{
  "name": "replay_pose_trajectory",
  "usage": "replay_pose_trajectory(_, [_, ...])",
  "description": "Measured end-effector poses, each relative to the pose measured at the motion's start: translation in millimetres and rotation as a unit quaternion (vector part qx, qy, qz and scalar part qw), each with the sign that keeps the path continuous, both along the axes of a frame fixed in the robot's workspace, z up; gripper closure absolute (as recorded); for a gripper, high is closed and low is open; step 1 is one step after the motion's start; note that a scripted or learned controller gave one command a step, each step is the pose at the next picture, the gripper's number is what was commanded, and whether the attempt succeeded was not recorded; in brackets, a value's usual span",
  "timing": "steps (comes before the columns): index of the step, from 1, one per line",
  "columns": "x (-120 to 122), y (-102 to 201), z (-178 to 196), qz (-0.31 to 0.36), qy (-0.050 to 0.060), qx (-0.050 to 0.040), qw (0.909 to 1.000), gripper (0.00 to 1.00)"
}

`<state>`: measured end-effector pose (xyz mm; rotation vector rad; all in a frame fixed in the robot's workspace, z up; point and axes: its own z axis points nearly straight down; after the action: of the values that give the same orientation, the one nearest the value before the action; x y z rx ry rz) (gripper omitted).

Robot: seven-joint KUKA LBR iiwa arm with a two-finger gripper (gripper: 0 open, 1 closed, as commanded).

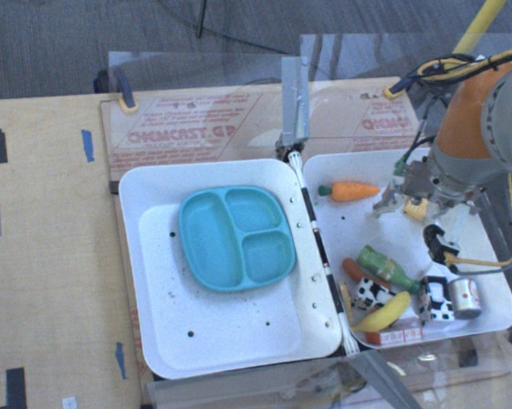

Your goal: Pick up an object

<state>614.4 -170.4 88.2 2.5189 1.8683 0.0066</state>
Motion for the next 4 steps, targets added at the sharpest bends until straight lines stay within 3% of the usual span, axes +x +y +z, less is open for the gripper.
replay_pose_trajectory(1, [6.5,47.9,132.5,0.014,0.003,0.0005,0.9999,0.0])
replay_pose_trajectory(2, [35.6,53.5,0.2,0.094,0.002,0.001,0.9956,0.0])
replay_pose_trajectory(3, [-10.5,41.7,1.0,0.255,0.0,-0.0016,0.9669,0.0])
replay_pose_trajectory(4, [50.3,32.5,-0.5,0.25,0.007,0.0007,0.9683,0.0])
